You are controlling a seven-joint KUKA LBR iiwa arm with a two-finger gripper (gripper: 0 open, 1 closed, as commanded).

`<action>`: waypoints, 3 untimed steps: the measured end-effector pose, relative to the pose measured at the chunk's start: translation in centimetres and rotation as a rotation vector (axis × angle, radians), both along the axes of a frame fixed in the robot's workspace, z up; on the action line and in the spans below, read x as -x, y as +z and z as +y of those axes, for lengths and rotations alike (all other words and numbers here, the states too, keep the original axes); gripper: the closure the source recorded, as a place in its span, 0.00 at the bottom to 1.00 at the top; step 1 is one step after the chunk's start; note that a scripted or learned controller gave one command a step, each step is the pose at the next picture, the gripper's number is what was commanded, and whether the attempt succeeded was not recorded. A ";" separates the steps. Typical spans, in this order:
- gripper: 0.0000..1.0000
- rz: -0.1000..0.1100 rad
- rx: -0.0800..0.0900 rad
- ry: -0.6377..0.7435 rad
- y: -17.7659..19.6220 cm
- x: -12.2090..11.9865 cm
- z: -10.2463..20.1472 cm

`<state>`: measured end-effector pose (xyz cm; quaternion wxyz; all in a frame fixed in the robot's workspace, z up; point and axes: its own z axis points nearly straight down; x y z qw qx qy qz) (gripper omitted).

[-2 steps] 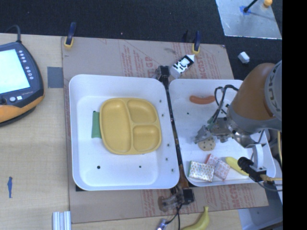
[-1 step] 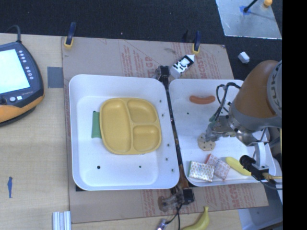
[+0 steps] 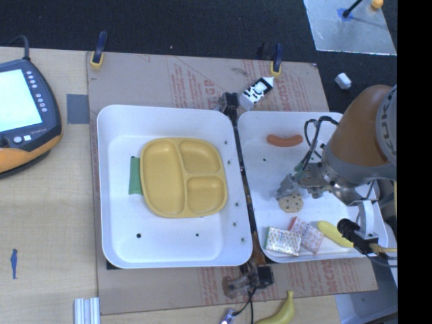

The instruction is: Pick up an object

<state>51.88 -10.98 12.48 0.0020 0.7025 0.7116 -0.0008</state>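
The gripper point(image 3: 289, 189) hung just above the cookie point(image 3: 291, 203) in the right bin point(image 3: 264, 128), grip state indeterminable; an off-centre descent risked pushing it aside ungrasped.

The scene is being viewed by a single fixed camera mounted above the surface point(image 3: 47, 235) and angled downward at a slant. Both white bins are being taken in at once: the left bin point(image 3: 115, 181) is being framed near the centre, the right bin point(image 3: 260, 174) toward the right side. The far edge of the surface is being shown near the top of the frame, with dark floor point(image 3: 169, 9) beyond it, so the camera is being pointed away from the near edge. The arm point(image 3: 361, 137) is being seen entering from the right. The view is being held at a middle distance, wide enough for surrounding surface to be included.
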 end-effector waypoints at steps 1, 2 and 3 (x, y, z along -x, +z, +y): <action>0.00 0.004 -0.002 -0.007 -3.2 -1.6 1.3; 0.00 0.004 -0.005 -0.009 -3.3 -5.5 -0.1; 0.00 0.006 -0.004 -0.008 -3.3 -1.0 -0.3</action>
